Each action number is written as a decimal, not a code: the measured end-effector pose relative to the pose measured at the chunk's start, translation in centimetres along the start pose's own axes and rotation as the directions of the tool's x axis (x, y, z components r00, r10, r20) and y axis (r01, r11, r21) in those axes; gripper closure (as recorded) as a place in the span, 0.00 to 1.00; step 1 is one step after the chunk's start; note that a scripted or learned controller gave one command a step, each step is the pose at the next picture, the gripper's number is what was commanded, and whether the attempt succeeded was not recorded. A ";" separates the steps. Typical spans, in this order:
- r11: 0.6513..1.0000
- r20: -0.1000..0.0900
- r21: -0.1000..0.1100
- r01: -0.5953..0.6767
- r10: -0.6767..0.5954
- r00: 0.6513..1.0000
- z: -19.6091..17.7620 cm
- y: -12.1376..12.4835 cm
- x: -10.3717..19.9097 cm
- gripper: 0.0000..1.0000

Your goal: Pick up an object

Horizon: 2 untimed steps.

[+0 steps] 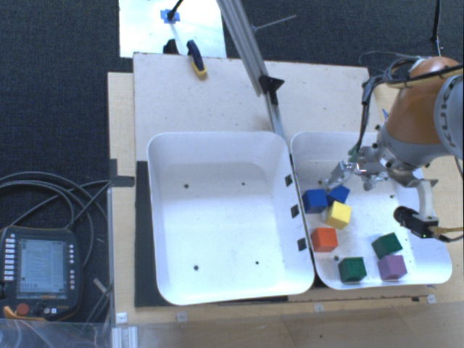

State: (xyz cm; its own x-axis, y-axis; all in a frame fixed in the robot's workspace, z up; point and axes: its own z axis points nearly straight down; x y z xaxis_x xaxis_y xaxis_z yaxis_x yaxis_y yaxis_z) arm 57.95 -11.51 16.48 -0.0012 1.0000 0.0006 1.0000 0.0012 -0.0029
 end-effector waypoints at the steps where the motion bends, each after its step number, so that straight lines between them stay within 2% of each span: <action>1: 1.000 -0.004 -0.007 0.001 -0.001 1.000 4.7 0.3 0.1 0.00; 2: 1.000 0.000 -0.013 0.003 -0.003 1.000 3.3 0.4 0.0 1.00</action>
State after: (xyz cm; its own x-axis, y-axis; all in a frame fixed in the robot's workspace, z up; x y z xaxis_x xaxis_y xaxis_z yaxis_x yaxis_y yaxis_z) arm 58.39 -11.54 13.20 -0.0044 1.0000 0.0007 0.9999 0.0044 0.0105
